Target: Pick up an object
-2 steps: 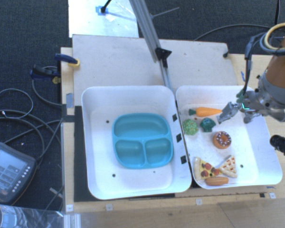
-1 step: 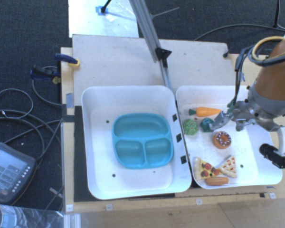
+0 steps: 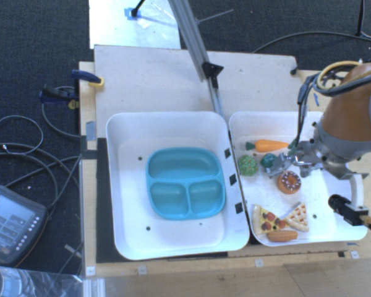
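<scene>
- Dark carpet around bench [image 3: 173, 79], cables and pendant [image 3: 12, 223] far left.
- Left bin [image 3: 130, 228]: blue divided tray [image 3: 185, 183] at centre.
- Right bin [image 3: 260, 124]: green ball [image 3: 248, 165], carrot [image 3: 269, 145] at far side, teal toy [image 3: 269, 161], donut [image 3: 289, 182], pizza slices [image 3: 298, 216], hot dog [image 3: 282, 235] near edge.
- Gripper [image 3: 289, 160] just beside teal toy, above donut; finger state can't tell.

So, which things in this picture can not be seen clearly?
- Pincer: small and blurred among the toys in the camera view; open or shut cannot be told.
- Teal toy: partly covered by the pincer; its kind is unclear.
- Right bin: the arm hides its far right corner.
- Arm: cut off by the right edge.
</scene>
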Motion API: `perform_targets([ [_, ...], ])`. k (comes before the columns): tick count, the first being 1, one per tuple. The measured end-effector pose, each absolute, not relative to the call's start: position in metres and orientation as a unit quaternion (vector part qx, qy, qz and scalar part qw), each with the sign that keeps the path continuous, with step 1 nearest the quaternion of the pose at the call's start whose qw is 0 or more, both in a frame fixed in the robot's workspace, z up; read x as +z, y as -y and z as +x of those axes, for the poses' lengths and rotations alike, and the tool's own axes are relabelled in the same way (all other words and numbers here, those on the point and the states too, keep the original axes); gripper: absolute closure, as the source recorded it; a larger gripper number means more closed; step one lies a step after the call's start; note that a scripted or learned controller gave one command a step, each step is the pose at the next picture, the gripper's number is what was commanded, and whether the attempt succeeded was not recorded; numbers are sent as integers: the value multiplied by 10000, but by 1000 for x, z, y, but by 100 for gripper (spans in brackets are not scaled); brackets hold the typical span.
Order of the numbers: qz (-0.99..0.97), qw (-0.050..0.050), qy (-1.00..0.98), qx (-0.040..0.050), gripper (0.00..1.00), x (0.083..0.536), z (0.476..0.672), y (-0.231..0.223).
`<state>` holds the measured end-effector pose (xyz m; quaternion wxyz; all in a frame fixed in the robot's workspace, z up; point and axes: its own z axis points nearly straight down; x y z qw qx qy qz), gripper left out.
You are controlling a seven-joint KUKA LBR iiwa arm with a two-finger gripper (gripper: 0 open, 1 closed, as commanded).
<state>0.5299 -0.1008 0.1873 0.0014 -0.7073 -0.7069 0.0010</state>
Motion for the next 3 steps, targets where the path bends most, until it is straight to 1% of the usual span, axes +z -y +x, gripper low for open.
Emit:
perform_targets([
  [1,-7073,18,7069,10,0,130,539,99],
  [2,-7073,-11,7069,-14,100,144,540,99],
  [3,-7045,-30,7097,-25,100,203,541,90],
])
